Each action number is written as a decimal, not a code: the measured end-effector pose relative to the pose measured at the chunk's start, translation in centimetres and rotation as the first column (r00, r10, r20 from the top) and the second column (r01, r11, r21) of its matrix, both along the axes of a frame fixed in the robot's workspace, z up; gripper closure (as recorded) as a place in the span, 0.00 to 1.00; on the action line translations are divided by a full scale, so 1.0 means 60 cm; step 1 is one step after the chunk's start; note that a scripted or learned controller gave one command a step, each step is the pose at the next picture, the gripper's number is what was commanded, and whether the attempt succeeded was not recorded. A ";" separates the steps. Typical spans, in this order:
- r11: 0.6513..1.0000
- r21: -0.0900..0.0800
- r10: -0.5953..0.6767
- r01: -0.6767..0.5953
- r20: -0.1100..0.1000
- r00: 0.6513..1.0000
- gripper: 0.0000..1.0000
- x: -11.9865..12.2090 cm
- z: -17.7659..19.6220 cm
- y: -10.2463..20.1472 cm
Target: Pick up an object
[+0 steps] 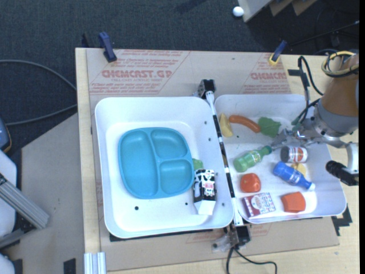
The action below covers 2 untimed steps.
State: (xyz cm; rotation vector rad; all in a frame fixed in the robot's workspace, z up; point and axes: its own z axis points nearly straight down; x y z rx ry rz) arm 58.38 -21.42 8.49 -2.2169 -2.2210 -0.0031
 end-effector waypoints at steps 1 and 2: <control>1.000 -0.005 0.000 0.000 0.004 1.000 0.00 0.139 0.086 0.047; 1.000 -0.004 0.000 0.000 0.002 1.000 0.00 0.099 0.000 0.103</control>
